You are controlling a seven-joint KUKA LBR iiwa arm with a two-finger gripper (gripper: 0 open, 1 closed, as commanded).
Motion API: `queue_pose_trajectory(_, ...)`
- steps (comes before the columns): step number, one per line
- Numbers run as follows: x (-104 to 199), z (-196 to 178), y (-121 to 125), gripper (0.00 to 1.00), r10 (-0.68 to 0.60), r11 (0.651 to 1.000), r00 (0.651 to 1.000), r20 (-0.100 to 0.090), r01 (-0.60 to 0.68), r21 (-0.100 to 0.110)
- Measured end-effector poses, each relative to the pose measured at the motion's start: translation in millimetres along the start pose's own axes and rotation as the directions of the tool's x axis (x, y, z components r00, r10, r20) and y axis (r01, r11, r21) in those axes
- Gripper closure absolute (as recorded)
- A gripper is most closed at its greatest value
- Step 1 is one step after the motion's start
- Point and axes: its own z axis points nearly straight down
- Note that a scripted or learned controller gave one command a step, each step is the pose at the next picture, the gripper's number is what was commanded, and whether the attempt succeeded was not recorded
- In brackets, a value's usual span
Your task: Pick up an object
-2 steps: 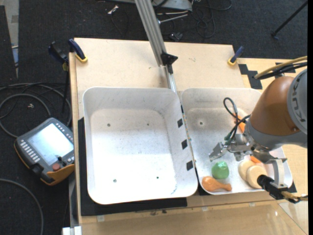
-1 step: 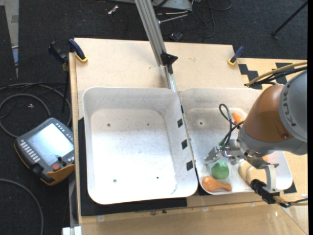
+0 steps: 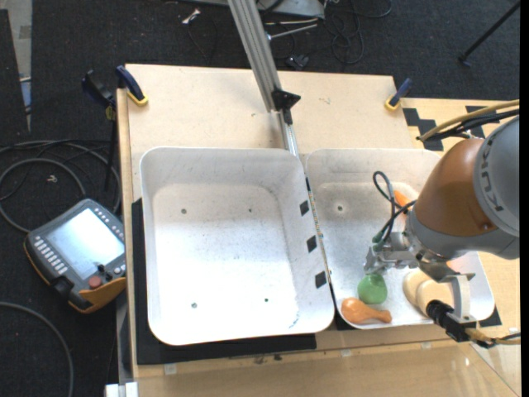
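1. An orange pear-shaped object point(image 3: 364, 310) lies at the near rim of the right bin point(image 3: 347, 180). A green ball point(image 3: 373, 289) sits just behind it, and a cream rounded object point(image 3: 420, 292) lies to their right, partly under the arm.
2. The end effector point(image 3: 382, 260) hangs directly above the green ball, very near or touching its top. Whether it is open or closed cannot be told from this angle; nothing is visibly held.
3. Judgement: the ball is the likely target. A sound grasp calls for a straight descent centred on it, since a round object may roll off toward the orange one or the bin wall.
4. An orange-and-white item point(image 3: 402, 195) shows farther back in the same bin, beside a black cable point(image 3: 383, 185).
5. The left bin point(image 3: 165, 222) has a white, speckled floor.
6. The bench point(image 3: 207, 106) is pale wood, with clamps point(image 3: 132, 87) at its far corners and a metal pole point(image 3: 256, 48) rising from the middle.
7. A control pendant point(image 3: 78, 255) and loose cables rest on the dark floor point(image 3: 66, 31).
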Motion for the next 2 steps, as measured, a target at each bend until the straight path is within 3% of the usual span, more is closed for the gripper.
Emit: queue_pose_trajectory(2, 5, -88, 8, 1.00, -0.005, 1.000, 1.000, 0.002, 0.005, -0.003)
